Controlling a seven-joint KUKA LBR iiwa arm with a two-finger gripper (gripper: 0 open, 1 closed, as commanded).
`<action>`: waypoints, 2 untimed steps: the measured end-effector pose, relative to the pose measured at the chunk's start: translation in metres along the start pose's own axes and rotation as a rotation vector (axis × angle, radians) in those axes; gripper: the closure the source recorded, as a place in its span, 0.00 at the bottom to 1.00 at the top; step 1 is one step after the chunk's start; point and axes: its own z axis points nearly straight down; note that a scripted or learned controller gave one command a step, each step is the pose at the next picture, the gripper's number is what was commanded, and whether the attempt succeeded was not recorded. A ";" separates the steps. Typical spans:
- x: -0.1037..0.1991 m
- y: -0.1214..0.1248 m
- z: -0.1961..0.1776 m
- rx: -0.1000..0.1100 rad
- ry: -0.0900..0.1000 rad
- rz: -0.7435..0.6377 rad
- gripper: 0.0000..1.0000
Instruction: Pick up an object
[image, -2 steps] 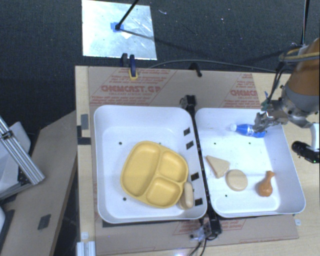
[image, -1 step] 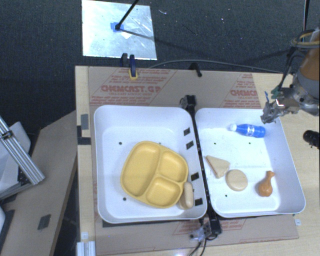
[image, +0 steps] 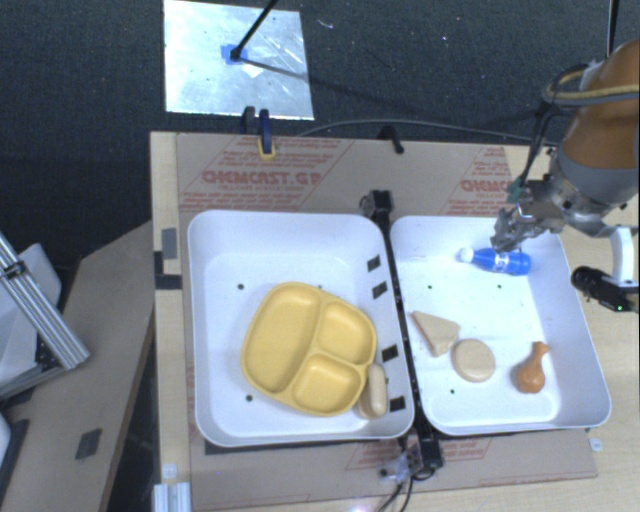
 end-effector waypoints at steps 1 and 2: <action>0.056 0.005 -0.006 -0.001 0.001 -0.002 1.00; 0.107 0.013 0.010 0.000 0.001 -0.001 1.00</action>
